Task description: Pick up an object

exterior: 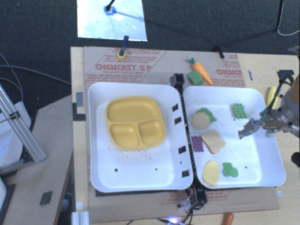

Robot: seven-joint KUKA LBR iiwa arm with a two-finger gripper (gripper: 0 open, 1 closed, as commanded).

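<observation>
Two bins; gripper (pixel 247 129) over right bin (pixel 269 172), bare floor beneath.

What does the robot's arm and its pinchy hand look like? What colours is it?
The gripper is grey metal, with slim fingers sticking out from a chunky silver block of small parts. Thin dark cables run around that block. Behind it, the grey arm wears an orange band at the picture's right edge. A black boxy bracket stands just above it. I can't make out any writing on it.

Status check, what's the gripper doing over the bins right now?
Gripper over right bin, nothing seen held. Bread slice nearest, untouched. Path unobstructed.
</observation>
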